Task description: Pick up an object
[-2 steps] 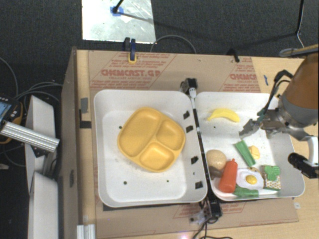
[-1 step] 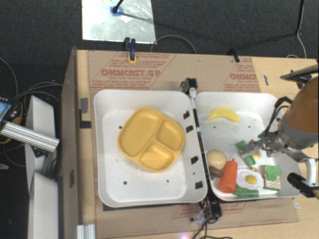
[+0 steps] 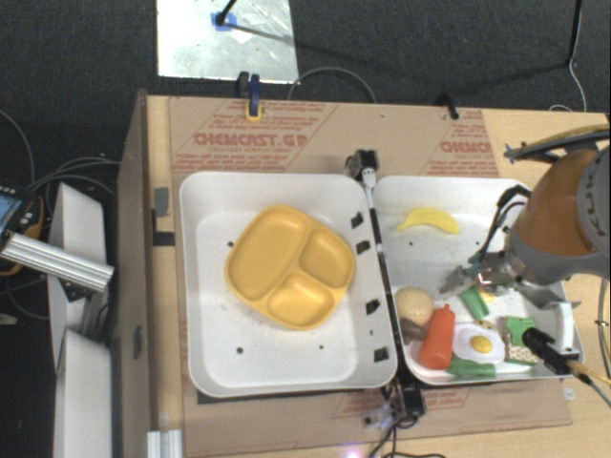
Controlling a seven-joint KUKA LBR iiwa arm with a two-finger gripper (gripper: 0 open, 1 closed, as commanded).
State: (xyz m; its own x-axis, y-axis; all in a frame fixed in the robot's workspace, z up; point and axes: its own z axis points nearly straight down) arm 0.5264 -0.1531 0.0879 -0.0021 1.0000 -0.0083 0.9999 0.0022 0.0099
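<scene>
From the overhead camera you see the grey arm's two-finger gripper (image 3: pixel 474 277) low in the right white bin (image 3: pixel 449 194); whether it is spread or pinching, you cannot tell. Beside it lies a green plastic piece (image 3: pixel 474 302), near an orange-red bottle (image 3: pixel 437 336) and a fried-egg toy (image 3: pixel 477 343). A yellow banana (image 3: pixel 429 220) lies apart. The left white bin (image 3: pixel 215 198) holds a yellow sectioned plate (image 3: pixel 289 266).

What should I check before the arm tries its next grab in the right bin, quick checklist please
1. Gripper over the right white bin: ok.
2. Something gripped: cannot tell.
3. Green plastic piece just below gripper: ok, close target.
4. Red bottle-shaped toy crowded against the beige round toy and fried egg toy: not ok.
5. Yellow banana toy lying apart: ok.
6. Yellow divided plate in left bin: ok.
</scene>
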